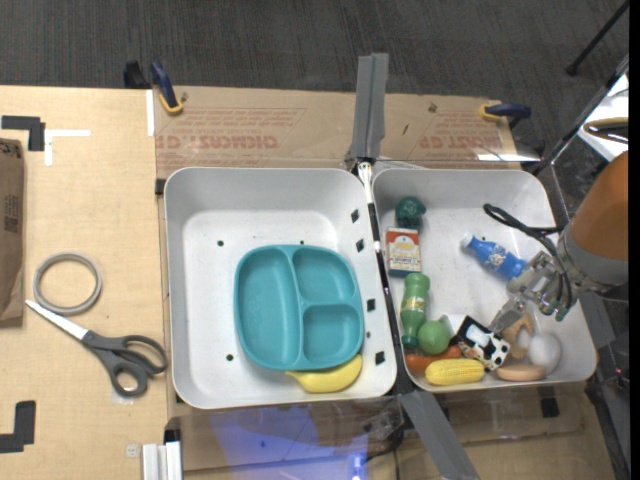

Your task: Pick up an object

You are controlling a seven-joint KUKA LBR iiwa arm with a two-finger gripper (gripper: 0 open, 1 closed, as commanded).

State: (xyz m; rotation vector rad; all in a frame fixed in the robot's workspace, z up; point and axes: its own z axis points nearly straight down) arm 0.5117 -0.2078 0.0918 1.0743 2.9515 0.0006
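Scissors (pixel 108 351), tape roll (pixel 67 281) — perhaps tape, blue clamps (pixel 163 85)

Two white bins sit side by side on the worktop, the left bin (pixel 190 268) at 9 o'clock of the right bin (pixel 450 193). The left one holds one teal tray (pixel 298 306) and one banana (pixel 328 376) at the tray's 6 o'clock. The right one holds one dark green toy (pixel 409 210), one small box (pixel 403 251), one green bottle (pixel 414 300), one green ball (pixel 434 337), one corn cob (pixel 454 371), one blue tube (pixel 493 255), one black-and-white toy (pixel 485 344) and one white ball (pixel 545 349); on the worktop at 9 o'clock lie one tape roll (pixel 67 281) and one pair of scissors (pixel 105 348).
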